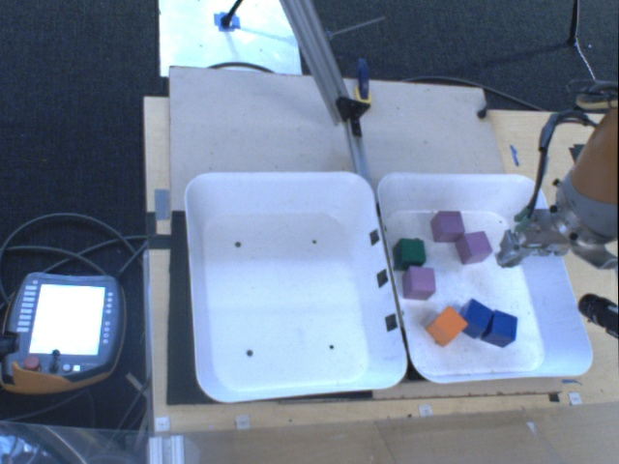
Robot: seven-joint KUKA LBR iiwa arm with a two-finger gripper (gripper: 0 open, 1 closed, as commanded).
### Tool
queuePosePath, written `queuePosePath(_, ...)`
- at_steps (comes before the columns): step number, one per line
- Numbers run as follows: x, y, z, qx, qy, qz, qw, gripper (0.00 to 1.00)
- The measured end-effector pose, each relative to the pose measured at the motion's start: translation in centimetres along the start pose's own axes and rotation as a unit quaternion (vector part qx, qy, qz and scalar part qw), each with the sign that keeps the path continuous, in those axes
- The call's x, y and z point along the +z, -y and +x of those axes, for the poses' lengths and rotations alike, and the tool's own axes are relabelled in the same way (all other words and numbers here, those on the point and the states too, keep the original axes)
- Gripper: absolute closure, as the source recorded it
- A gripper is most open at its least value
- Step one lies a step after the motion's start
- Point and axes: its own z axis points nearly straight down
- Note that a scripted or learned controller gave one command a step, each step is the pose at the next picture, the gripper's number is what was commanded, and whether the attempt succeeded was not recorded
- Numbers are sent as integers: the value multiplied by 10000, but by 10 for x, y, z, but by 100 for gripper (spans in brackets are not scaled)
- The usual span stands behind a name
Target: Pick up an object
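Note:
The right bin (556,351) holds several small blocks. Three are purple: one (447,225) at the back, one (473,246) just right of it, one (419,282) near the middle. A dark green block (409,252) lies by the bin's left wall. An orange block (446,326) and two blue blocks (476,315) (499,328) sit toward the front. My gripper (510,250) hangs over the right side of this bin, just right of the second purple block. I see nothing held in it.
The left bin (280,278) stands beside the right one. A metal pole (314,42) slants across the back of the bench. A teach pendant (63,332) lies on the floor at the left. Cables run along the right edge.

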Motion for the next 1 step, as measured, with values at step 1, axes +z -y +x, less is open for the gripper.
queuePosePath(1,-6,-1,0,2,-9,28,10000,100)
